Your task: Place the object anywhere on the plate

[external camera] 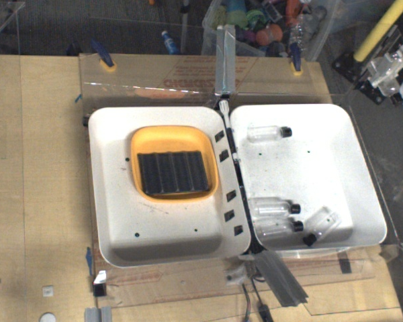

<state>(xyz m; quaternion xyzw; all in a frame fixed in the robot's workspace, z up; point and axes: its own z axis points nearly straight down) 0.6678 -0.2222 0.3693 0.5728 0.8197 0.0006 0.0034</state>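
An orange plate lies in the left bin. A black ridged rectangular object rests flat on the plate, covering its middle and near side. Several clear plastic bottles with black caps lie in the right bin: one near the far left corner, two side by side at the near left, and one tilted at the near middle. My gripper is at the upper right, outside the bins and well away from the plate and the bottles.
A metal divider with black clips runs between the two bins. Beyond the bench stands a clear tub of colourful toys. Wooden bench surface surrounds the bins on the left and front.
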